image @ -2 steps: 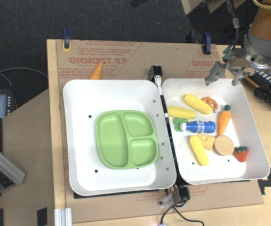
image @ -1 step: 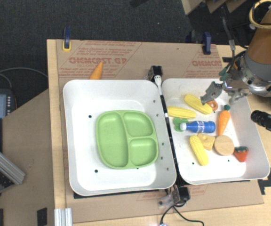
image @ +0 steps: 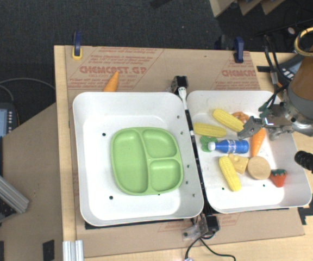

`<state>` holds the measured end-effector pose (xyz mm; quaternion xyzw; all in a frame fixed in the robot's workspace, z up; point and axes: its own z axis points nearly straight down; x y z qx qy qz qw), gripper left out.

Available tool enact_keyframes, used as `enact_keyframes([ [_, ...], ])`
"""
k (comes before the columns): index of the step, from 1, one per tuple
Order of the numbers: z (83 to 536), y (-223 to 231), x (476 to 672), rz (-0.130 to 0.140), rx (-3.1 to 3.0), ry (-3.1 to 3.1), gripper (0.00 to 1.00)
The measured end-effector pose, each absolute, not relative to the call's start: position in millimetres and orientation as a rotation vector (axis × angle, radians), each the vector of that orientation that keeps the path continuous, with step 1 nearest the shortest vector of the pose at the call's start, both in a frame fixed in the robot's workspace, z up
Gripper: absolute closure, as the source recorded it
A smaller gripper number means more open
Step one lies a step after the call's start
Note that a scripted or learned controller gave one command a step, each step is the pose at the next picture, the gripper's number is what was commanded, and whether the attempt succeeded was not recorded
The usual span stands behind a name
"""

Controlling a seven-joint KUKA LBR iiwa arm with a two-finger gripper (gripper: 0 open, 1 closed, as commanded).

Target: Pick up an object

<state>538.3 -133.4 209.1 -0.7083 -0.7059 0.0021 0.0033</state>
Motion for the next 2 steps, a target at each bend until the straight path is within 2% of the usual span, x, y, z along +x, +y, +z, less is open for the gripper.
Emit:
enact_keyframes([
  [1, 94, -126, 473.3, 0.013, -2.214, -2.207, 0.0],
  [2, 111, -127, 479.4, -0.002, -2.226, -2.221, 1.0],
])
